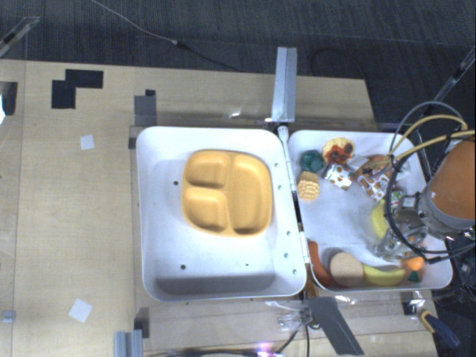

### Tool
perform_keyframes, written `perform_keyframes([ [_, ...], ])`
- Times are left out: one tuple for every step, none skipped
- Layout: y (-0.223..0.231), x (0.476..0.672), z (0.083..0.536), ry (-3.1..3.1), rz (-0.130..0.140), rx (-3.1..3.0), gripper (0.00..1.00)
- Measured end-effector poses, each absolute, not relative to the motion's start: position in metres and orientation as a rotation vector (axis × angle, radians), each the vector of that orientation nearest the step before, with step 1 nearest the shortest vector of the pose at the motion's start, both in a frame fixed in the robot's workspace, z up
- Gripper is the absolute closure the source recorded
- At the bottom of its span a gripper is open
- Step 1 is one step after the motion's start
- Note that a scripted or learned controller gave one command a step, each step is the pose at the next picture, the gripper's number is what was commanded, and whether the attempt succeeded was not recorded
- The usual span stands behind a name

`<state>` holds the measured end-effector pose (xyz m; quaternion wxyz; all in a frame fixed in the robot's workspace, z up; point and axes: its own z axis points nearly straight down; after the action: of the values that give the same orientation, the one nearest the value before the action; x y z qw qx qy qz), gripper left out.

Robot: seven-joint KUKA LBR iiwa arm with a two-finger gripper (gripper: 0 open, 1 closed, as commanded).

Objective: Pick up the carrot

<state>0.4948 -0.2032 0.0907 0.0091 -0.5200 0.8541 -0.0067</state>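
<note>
The carrot point(412, 262) is a small orange piece in the front right corner of the right bin point(349, 207). It lies just right of a yellow banana point(383, 275). My gripper point(396, 245) hangs low over that corner, wrapped in cables, directly above and slightly left of the carrot. The arm's orange band point(454, 188) sits behind it at the right edge. I cannot make out whether anything is held.
The right bin also holds a beige round item point(346, 266), a reddish-brown piece point(315, 259), corn point(309, 188), a green item point(311, 160), printed packets point(372, 177) and a yellow item point(379, 218). A yellow divided tray point(227, 192) sits in the left bin point(160, 266).
</note>
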Motion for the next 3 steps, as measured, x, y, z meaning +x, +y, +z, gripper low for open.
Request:
perform_keyframes([
  [-0.203,0.495,0.091,2.660,-0.021,-1.639,1.00],
  [-0.201,0.490,0.091,2.815,-0.010,-1.374,1.00],
  [-0.199,0.494,0.104,2.805,-0.018,-1.374,1.00],
])
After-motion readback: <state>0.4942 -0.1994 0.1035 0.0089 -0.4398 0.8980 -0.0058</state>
